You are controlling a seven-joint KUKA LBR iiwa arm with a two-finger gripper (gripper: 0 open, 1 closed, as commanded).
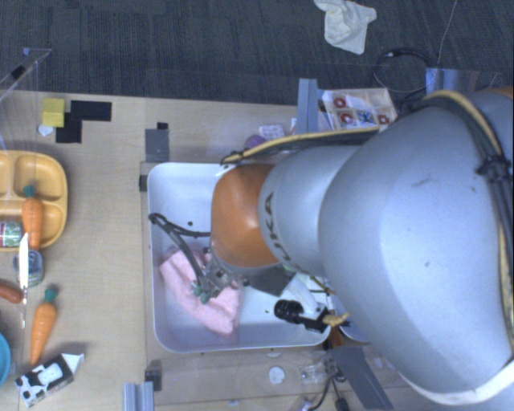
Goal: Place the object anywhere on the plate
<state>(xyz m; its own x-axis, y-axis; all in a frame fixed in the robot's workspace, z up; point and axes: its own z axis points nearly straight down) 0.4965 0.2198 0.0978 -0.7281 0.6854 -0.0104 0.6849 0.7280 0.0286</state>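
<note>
While the grey arm [401, 241] is leaning over the white bin [173, 189], its gripper [205, 290] is touching down on the pink cloth [218, 311] lying right beneath it; whether it is gripping cannot be told. Well apart from it, toward the view's left edge, the yellow plate [48, 172] is carrying a carrot [31, 221].

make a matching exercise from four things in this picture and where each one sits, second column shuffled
Things
1. pink cloth
2. yellow tray
3. white rag
4. cow-print carton

Places
A. on the bench, bottom left of the view
B. on the dark carpet beyond the bench
C. inside the white bin, under the gripper
D. at the bench's left edge, holding a carrot

Pairs: 1-C, 2-D, 3-B, 4-A
</note>
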